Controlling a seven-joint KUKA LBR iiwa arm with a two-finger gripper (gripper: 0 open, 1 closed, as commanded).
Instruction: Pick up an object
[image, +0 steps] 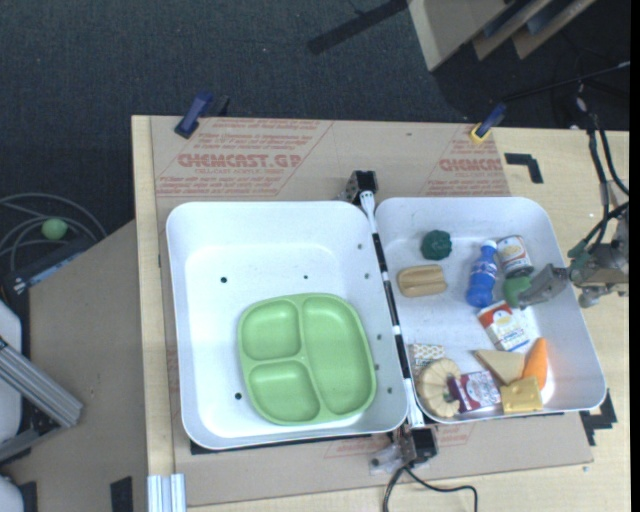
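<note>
Left bin (190, 250): white, shallow, on the brown bench (150, 300). Holds one green plate (305, 358) with three sections, set toward the near side, right of centre.

Right bin (565, 350): white, touching the left bin along a shared middle edge. Contents, left to right:
- Near left corner: round cookie (436, 385), with a small red packet (476, 390) just beside it on the right.
- Far left: tan block (421, 281), with a dark green ball (436, 243) just beyond it.
- Centre: blue bottle (483, 277), lying roughly near-to-far, with a small can (514, 254) just to its right.
- Centre, nearer: white and red packet (507, 327).
- Near right: yellow wedge (498, 364), yellow block (521, 396), and orange carrot (537, 360), close together.

Gripper (533, 288): reaching in over the right rim of the right bin, low over a green object (516, 291) just right of the blue bottle. Jaw state: cannot tell; tip blurred and dark against the items beneath. Grasp on any object not confirmed.
</note>
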